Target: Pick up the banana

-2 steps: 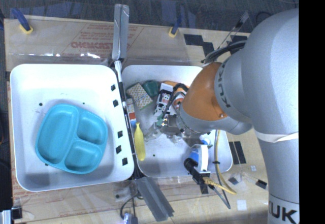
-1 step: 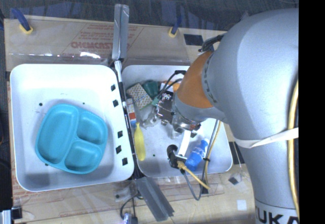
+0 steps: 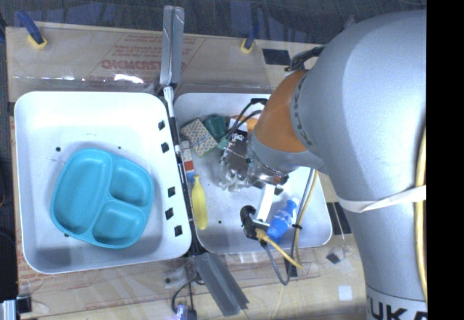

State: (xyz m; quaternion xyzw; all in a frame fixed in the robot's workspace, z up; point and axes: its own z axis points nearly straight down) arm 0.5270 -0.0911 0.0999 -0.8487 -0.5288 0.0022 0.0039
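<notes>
You can see the banana (image 3: 199, 202) lying in the right bin (image 3: 217, 239), pressed close to that bin's left wall, long and yellow and pointing up and down. The gripper (image 3: 233, 166) is down in the same bin, a little to the right of the banana and a bit higher up in the picture. It is not touching the banana. You cannot tell how the gripper is set, because the shiny metal parts there are blurry and the big grey arm (image 3: 362, 130) covers much of it. Above the banana, near the top of the right bin, there is a small checkered packet (image 3: 199, 137) and a dark green thing (image 3: 216, 125) just beside it. To the right of the banana, past the gripper, there is a blue bottle (image 3: 283, 218) lying near the bin's bottom edge, with a yellow cable (image 3: 279, 246) close to it. To the left of the banana, over the wall, is the left bin (image 3: 36, 130), and a blue plate (image 3: 101, 197) with three sections sits in it. A grey bar (image 3: 171, 43) stands up between the two bins, above the banana.
</notes>
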